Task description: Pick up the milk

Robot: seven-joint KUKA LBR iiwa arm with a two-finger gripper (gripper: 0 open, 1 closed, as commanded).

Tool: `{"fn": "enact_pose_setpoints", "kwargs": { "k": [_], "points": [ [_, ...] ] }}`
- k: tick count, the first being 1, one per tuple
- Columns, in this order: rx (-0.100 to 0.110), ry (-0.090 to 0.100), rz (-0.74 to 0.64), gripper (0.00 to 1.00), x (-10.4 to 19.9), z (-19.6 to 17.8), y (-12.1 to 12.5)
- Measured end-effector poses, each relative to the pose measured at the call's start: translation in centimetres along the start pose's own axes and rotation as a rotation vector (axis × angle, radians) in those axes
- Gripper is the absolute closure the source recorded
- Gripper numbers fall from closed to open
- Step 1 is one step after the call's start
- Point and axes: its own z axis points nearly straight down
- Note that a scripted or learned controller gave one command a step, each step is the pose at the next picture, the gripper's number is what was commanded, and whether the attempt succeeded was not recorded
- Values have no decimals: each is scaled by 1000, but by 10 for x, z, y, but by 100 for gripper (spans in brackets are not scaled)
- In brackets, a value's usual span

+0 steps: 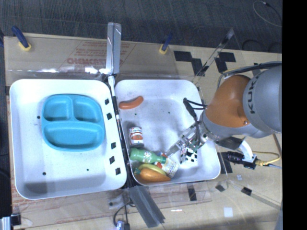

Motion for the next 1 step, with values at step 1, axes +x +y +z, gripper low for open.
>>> {"fn": "enact_pose_setpoints", "kwargs": {
  "k": [1],
  "points": [
    [-4,-6,71,0,18,-25,-23]
  ]
}}
